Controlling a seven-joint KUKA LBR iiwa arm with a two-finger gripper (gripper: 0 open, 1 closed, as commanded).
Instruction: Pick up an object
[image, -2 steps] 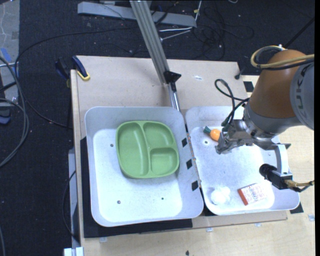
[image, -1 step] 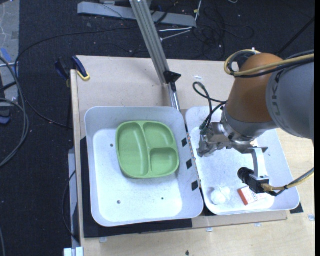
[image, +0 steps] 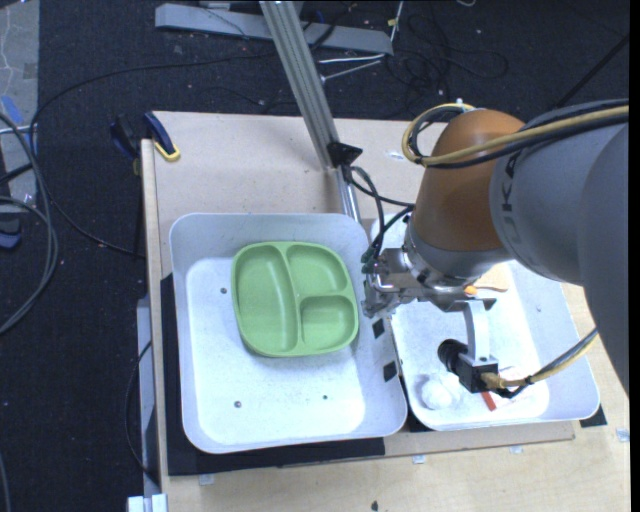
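A green divided plate (image: 296, 298) lies flat in the left bin (image: 270, 410), toward its upper right. My gripper (image: 379, 296) hangs over the ridge between the two bins, just right of the plate's edge, with the big grey and orange wrist above it. In the right bin (image: 560, 395), near the front, rests a small white lump (image: 437, 393) with a red piece (image: 487, 401) beside it. An orange sliver (image: 489, 290) peeks out from under the arm. Nothing is seen held.
A slanted metal pole (image: 310, 95) rises from behind the bins. A blue and yellow clamp (image: 160, 138) sits at the bench's far left corner. The arm covers most of the right bin's back half.
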